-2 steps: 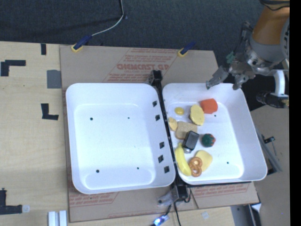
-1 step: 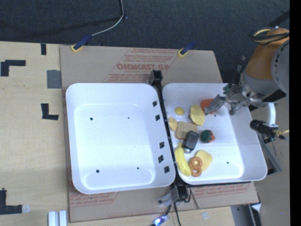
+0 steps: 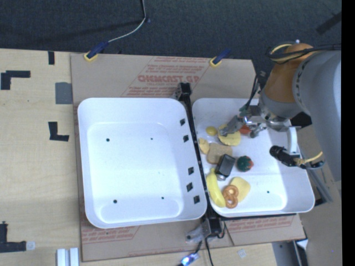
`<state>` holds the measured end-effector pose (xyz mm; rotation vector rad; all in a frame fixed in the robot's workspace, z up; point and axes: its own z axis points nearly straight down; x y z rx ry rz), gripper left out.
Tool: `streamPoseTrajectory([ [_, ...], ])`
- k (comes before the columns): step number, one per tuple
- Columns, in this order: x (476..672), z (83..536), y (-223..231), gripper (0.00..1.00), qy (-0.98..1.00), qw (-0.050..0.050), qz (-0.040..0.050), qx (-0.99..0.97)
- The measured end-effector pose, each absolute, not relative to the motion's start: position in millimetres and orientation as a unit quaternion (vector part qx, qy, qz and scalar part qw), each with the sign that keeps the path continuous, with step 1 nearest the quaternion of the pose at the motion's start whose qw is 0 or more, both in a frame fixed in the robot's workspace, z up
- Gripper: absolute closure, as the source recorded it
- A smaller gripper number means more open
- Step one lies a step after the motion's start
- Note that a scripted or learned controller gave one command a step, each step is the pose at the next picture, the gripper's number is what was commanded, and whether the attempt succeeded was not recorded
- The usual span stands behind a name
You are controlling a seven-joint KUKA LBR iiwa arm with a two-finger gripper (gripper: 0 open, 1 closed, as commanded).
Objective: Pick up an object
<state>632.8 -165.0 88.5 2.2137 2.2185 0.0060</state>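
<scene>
Pretzel (image 3: 231, 195) and banana (image 3: 214, 190) lie at right bin's (image 3: 277, 204) near edge, well below jaws; jaws' state: cannot tell. Gripper (image 3: 239, 126) sits over yellow piece (image 3: 229, 138); green ball (image 3: 244, 162) just below.

Arm (image 3: 324, 87) is chunky, rounded grey casing; orange band (image 3: 284, 76) sits right above the wrist; yellow cable loops over that band; gripper (image 3: 242, 125) end is dark metal bits.

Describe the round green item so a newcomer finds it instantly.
Look in the right-hand bin, where the small items are piled. Near the pile's right side sits the dark green ball, just right of a black block. It is the one green thing, with a red patch.
</scene>
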Motion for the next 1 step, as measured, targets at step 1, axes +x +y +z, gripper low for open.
streamPoseTrajectory([
  [1,653.8,83.7,-140.3,0.0,0.705,-0.007,-0.0169,0.709],
])
